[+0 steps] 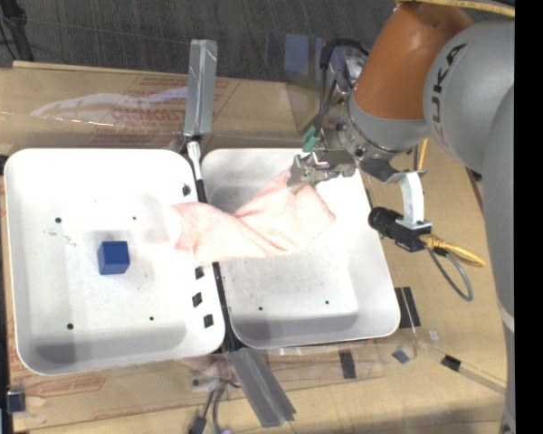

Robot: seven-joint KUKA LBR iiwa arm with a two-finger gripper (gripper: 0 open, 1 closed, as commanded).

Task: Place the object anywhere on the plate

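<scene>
Gripper pinches the pink cloth by its upper right corner, fingers clamped on the fabric. Cloth trails down-left from it, draping across the divide between both white bins.

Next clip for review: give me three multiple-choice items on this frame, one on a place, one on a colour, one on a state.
1. Where is the cube?
A. left bin
B. right bin
C. on the cardboard

2. What colour is the cube?
A. red
B. blue
C. green

3. How does the pink cloth lie?
A. folded in the left bin
B. draped across the divide between both bins
C. off the bench

Key: A, it sits on the left bin floor; B, plainly blue; B, it spans from the right bin over the shared rims.
</scene>
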